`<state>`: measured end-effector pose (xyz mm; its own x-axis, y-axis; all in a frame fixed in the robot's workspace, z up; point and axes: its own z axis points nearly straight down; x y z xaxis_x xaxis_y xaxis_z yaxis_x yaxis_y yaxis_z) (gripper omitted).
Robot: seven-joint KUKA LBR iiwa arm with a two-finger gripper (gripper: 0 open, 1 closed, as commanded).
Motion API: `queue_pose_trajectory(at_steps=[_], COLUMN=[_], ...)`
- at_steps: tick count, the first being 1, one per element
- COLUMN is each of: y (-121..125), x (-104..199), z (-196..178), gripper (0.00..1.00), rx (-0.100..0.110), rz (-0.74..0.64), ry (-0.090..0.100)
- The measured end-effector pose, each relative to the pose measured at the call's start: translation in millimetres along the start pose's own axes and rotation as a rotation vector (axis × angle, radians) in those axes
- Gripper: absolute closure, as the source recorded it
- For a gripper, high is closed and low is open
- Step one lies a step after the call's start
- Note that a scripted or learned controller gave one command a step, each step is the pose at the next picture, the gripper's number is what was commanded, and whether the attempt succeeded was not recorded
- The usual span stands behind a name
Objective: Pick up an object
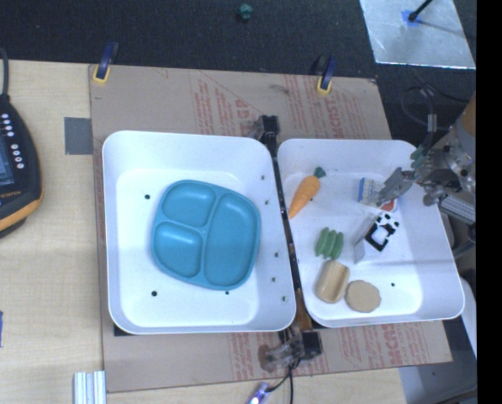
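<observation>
The right bin (pixel 431 301) holds several small items. An orange carrot (pixel 303 192) lies at its left, with a green pod (pixel 329 242) below it. A tan roll (pixel 332 281) and a round tan biscuit (pixel 363 295) sit near the front. A black-and-white block (pixel 383 231) lies in the middle, and a small blue-and-white piece (pixel 368 188) sits just above it. My gripper (pixel 412 190) hangs over the bin's right part, close to the blue-and-white piece and above the black-and-white block. Its fingers are spread open with nothing between them.
The left bin (pixel 124 301) holds a blue divided plate (pixel 206 234). A black and orange teach pendant (pixel 2 171) lies on the bench at far left. Clamps (pixel 324 72) pin the cardboard sheet at the back. A black bracket (pixel 269 129) joins the bins.
</observation>
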<state>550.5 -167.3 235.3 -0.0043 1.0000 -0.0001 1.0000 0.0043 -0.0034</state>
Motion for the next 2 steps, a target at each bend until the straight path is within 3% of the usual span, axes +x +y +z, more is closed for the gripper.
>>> queue_pose_trajectory(at_steps=[1,2], y=[23.1,11.2], x=[39.5,59.8], z=[91.2,130.2], gripper=[0.00,0.00], rx=[0.002,0.000], rz=[-0.002,0.000], ry=[-0.001,0.000])
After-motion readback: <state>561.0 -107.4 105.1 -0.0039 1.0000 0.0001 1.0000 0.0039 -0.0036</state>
